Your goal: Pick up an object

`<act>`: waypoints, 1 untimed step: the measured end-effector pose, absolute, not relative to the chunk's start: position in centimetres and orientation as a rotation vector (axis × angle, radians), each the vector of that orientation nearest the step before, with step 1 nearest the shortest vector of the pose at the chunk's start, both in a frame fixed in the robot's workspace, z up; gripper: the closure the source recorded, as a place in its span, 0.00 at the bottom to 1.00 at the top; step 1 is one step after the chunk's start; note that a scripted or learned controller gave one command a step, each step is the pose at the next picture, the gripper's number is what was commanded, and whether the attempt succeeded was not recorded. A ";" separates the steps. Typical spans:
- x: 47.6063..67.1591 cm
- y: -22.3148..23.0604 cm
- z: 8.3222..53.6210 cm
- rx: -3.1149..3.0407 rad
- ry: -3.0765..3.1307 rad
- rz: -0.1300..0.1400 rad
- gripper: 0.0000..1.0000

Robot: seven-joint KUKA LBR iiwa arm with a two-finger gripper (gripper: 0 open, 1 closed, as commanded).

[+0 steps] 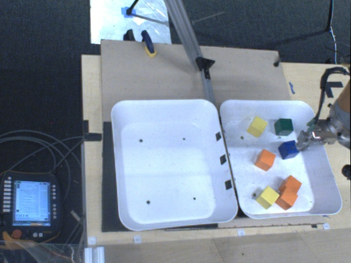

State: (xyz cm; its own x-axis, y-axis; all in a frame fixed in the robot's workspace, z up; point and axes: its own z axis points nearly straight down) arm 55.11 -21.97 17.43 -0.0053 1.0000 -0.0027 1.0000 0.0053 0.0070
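Blue cube [288,149] sits in the right bin [321,204], toward that bin's right wall, and it's the obj. closest to the claw. We see the gripper [305,141] coming in from the right, tip just beside the blue cube's upper right corner, maybe touching it; can't say for sure. Nothing is visibly betw. its tips, and we cannot tell if the claw is spread or pressed together, too small and blurred at that spot. Relative to the blue cube: green cube [283,126] just above it, yellow cube [256,127] up and to the left, orange cube [265,159] just left and a bit lower. Further below the blue cube, near the bin's front edge, a 2nd yellow cube [267,196] touches two stacked-looking orange blocks [288,191]. Left bin [123,212] lies well left of the blue cube, alongside the right one.
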 end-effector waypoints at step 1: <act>55.4 -22.4 23.9 2.210 2.220 0.005 1.00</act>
